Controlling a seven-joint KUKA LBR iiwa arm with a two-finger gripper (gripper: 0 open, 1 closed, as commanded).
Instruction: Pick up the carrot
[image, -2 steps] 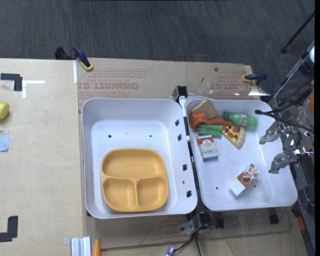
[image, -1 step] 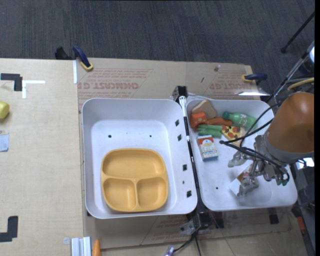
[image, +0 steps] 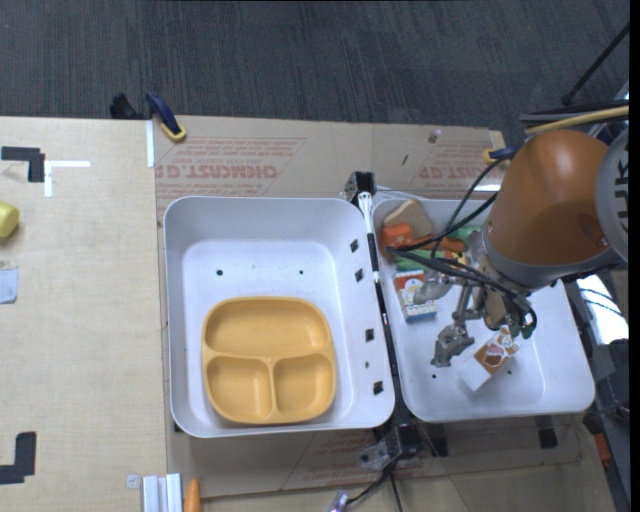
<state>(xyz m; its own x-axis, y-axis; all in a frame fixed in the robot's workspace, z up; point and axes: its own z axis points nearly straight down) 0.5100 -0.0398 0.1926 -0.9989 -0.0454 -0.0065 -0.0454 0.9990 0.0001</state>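
The carrot (image: 397, 236) is a small orange piece lying at the far left of the right bin (image: 560, 395), partly crossed by dark cables. My gripper (image: 450, 346) hangs low over the middle of that bin, below and to the right of the carrot and well apart from it. Nothing shows in its grasp. The arm's orange band (image: 553, 200) covers the bin's far right part.
A tan bread-like slice (image: 406, 213) and a green item (image: 452, 243) lie by the carrot. A small printed box (image: 415, 298), a brown packet (image: 494, 354) and a white block (image: 475, 379) surround the gripper. The left bin (image: 190, 260) holds a yellow divided plate (image: 268, 358).
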